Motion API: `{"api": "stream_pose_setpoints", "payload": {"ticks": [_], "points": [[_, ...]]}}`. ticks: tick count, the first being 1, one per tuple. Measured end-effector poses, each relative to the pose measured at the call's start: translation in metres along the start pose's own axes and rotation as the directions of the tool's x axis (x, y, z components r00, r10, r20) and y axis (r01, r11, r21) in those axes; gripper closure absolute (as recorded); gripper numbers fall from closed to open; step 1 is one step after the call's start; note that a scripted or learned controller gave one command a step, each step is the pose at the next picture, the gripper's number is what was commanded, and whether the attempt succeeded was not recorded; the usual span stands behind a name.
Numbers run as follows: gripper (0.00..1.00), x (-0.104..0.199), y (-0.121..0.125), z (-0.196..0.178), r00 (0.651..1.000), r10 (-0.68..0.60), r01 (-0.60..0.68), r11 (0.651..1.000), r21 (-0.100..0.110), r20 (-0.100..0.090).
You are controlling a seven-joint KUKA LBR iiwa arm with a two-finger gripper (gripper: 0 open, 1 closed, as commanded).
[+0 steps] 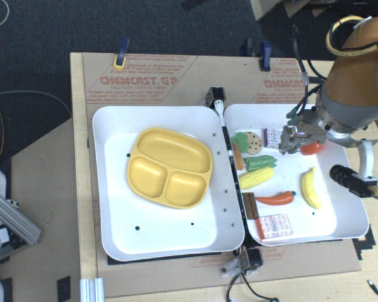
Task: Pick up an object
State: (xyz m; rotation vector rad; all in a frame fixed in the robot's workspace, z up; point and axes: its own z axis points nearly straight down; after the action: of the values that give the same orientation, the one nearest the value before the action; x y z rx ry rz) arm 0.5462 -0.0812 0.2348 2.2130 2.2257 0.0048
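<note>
The right bin holds toy food: a cookie, a green pod, a corn cob, a red chili, a banana, a brown bar and a red-and-white packet. My gripper hangs low over the far middle of this bin. Just left of it lies a small striped packet. A red-orange piece peeks out at its right side, partly hidden by the wrist. Nothing is seen held.
A yellow divided plate lies in the left bin. The dividing rim between the bins runs just left of the cookie. A black part of the arm juts over the right bin's right side.
</note>
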Motion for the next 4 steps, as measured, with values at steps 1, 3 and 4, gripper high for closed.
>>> {"api": "stream_pose_setpoints", "payload": {"ticks": [1, 3, 4], "points": [[1.0, 0.048, 0.029, 0.011, 1.0, 0.002, -0.002, 1.0, 0.001, 0.001], [1.0, 0.144, 0.065, 0.019, 1.0, 0.001, -0.001, 1.0, 0.0, -0.001], [1.0, 0.147, 0.079, 0.012, 1.0, 0.004, -0.004, 1.0, 0.001, 0.0]]}}
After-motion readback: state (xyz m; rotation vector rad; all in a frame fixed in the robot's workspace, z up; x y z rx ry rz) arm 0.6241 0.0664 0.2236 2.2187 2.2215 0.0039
